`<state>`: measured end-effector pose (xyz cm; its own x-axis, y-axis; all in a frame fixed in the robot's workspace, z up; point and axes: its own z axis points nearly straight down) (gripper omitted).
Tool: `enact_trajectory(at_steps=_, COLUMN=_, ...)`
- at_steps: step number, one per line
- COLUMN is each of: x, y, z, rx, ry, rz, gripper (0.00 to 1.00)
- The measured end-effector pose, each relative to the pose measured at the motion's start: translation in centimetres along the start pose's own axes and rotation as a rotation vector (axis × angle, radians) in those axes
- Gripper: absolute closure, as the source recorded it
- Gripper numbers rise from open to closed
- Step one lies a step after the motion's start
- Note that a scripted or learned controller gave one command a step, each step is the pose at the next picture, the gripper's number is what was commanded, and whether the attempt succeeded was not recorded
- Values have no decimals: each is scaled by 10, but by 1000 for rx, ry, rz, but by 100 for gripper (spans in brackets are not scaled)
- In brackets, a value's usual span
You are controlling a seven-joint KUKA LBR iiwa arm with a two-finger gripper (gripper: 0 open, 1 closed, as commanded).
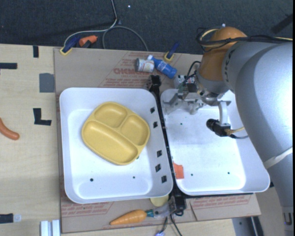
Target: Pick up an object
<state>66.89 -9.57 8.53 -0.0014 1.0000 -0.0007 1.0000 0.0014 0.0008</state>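
A yellow divided plate (115, 132) lies in the left bin (71, 146), a little left of its middle. A small orange piece (178, 171) rests at the left wall of the right bin (236, 181). My gripper (183, 100) hangs over the far left corner of the right bin, close to the divider between the bins. The orange-banded wrist (219, 53) rises behind it. The grey arm covers the right side of that bin. Nothing shows in the gripper's hold.
Outside the bins lie a carrot (130, 218) at the front edge, a sausage (6, 128) on the bench far left, and a blue and white bottle (156, 65) behind the bins. Clamps (81, 42) and cables sit along the back edge.
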Motion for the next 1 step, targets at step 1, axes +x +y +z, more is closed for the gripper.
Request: enact_trajectory(at_steps=1, x=-122, y=-1, z=-2, rx=-3, ry=-2, rz=8, gripper=0)
